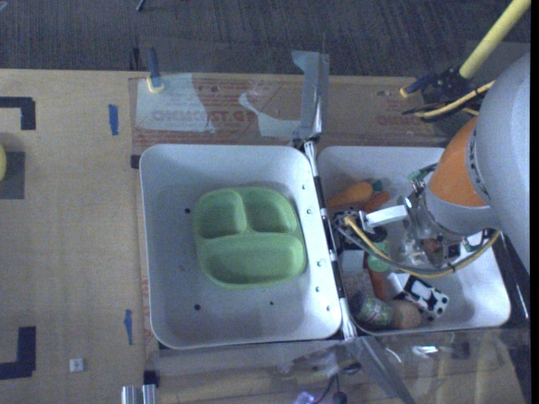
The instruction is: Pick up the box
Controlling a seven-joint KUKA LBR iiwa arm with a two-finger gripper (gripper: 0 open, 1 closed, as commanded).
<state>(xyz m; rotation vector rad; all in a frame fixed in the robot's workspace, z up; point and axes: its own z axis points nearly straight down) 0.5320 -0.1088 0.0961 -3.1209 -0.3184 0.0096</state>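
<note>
Care is advised: the gripper (413,247) hangs low among right bin (497,305) clutter; finger state cannot be told; the box (424,295) should be isolated first.

Wooden bench (67,251) carries two shallow white bins side by side: left bin (164,310), right bin (493,305). Blue tape strips (113,119) and black corner marks (21,112) lie on its surface.
</note>
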